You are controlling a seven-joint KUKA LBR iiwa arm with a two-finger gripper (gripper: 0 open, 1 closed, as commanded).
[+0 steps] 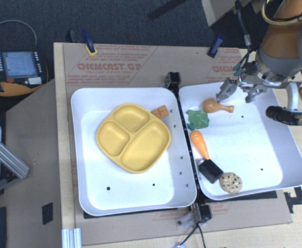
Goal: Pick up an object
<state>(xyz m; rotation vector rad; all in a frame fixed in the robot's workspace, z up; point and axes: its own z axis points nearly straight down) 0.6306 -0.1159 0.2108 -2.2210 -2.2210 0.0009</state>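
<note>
The gripper (239, 90) hovers with fingers spread and empty over the right bin (275, 154), the toy drumstick (216, 106) at its seven o'clock.

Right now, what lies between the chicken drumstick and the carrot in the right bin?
In the camera view, a green leafy piece lies between the chicken drumstick and the carrot, near the right bin's left wall.

Right bin (275, 154): open floor to the right of the carrot (199, 144). Crowding the carrot along the bin's left side are a green leaf (198, 119), drumstick (216, 106), black block (210, 170) and cookie (230, 182). Access there is tight.
</note>
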